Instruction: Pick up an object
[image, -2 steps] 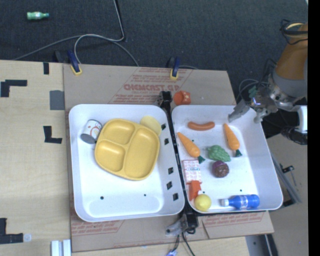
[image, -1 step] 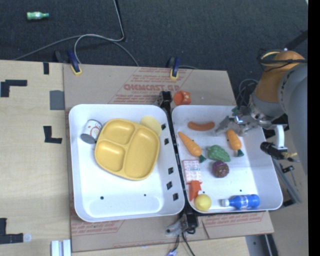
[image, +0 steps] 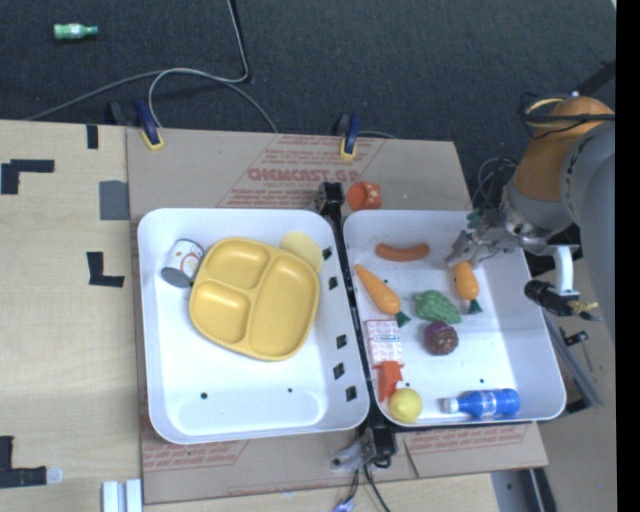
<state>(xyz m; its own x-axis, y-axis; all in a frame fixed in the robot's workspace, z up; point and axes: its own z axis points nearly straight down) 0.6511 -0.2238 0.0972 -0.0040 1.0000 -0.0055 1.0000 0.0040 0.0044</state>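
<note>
Over in the left bin (image: 160, 330) sits a yellow divided plate (image: 255, 297). Right bin (image: 540, 375): a carrot (image: 376, 289) by the divider, and a second carrot (image: 466, 281) hanging gripped between the closed fingers of the gripper (image: 468, 255).

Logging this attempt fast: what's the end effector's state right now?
End effector: above the right bin, right over a small carrot; open or closed cannot be told.
</note>
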